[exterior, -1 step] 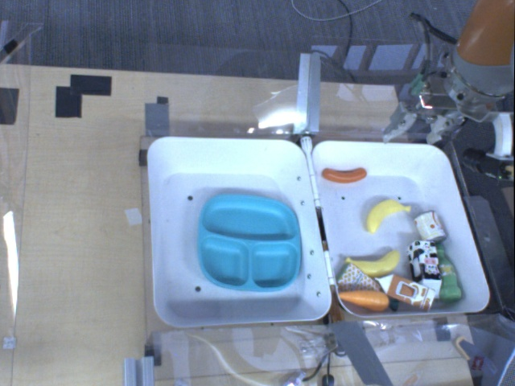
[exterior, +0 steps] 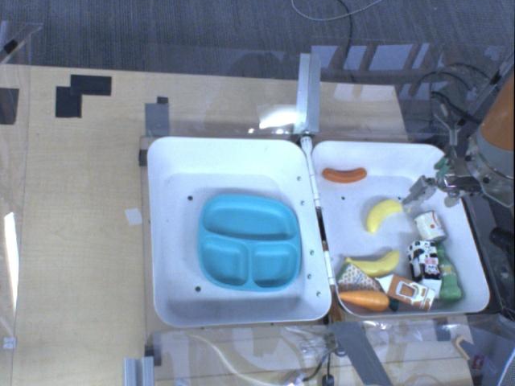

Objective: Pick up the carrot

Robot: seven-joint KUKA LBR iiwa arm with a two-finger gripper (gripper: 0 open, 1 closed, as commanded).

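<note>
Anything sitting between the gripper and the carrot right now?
Yes. The gripper is at the right bin's upper right; the carrot lies along its front wall. A banana lies between them, just above the carrot, and small cartons crowd its right end.

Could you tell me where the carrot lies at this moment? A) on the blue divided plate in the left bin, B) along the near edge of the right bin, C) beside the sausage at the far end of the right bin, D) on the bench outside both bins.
B: the carrot lies along the right bin's near edge, just below a banana.
</note>
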